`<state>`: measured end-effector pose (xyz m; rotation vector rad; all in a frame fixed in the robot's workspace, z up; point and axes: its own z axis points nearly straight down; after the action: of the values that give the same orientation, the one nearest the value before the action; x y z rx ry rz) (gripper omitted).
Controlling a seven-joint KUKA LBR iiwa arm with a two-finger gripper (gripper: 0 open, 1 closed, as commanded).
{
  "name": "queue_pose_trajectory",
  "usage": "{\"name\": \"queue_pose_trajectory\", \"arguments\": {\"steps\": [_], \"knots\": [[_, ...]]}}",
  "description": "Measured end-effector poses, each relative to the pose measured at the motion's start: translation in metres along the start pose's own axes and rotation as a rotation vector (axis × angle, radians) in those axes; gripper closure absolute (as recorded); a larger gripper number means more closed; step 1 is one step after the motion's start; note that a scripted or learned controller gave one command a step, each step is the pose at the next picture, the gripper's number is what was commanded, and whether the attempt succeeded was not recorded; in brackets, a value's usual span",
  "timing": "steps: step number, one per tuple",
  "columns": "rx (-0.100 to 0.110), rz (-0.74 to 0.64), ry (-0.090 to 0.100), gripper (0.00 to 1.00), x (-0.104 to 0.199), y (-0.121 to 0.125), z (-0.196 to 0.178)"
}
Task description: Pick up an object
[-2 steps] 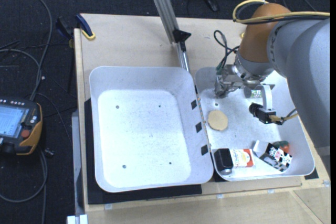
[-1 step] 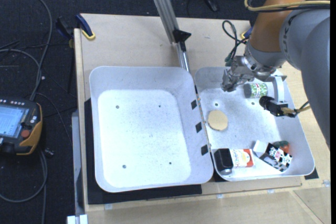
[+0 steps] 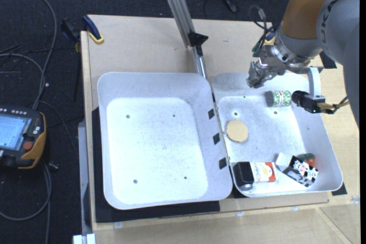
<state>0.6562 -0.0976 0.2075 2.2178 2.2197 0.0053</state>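
Note:
My gripper [image 3: 255, 78] hangs over the far rim of the right bin [image 3: 320, 140], above its back left corner. A small green and white can [image 3: 281, 98] lies on its side just to the right of the gripper, apart from it. A round tan disc [image 3: 237, 131] lies near the bin's left wall. At the front of the bin sit a black block [image 3: 244, 174], an orange and white box [image 3: 265, 172] and a black and white patterned object [image 3: 301, 169].
The left bin [image 3: 114, 88] lies beside the right one, sharing a middle edge. A slanted metal pole [image 3: 177, 3] rises from behind the bins. A black clip part [image 3: 306, 100] hangs off the arm by the can. A pendant [image 3: 20, 137] lies at far left.

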Motion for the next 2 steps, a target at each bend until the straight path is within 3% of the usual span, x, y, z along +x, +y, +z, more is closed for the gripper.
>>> {"name": "queue_pose_trajectory", "arguments": {"steps": [1,2], "knots": [[0.000,0.000,0.000,1.00,0.000,0.001,-0.052],[0.005,-0.004,0.001,1.00,0.050,-0.002,-0.054]]}}
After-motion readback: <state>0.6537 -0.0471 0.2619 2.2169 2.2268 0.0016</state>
